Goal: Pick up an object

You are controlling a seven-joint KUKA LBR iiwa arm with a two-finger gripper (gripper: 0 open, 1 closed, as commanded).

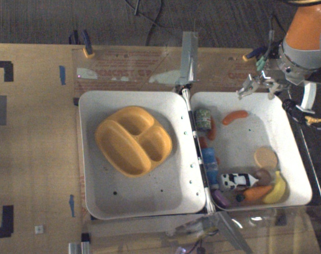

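My gripper [259,87] hangs open over the far rim of the right bin [293,142], with nothing between its fingers. An orange sausage [234,117] lies in the bin just below and left of it. A green can [203,119] and a blue bottle [208,160] rest along the bin's left wall. At the near right corner sit a black-and-white cow toy [238,181], a tan disc [266,157], a carrot [256,193] and a banana [277,189].
The left bin [97,194] holds a yellow divided plate [133,140]. A metal divider [189,62] runs back from between the bins. Cables hang by the right bin's outer edge [303,118].
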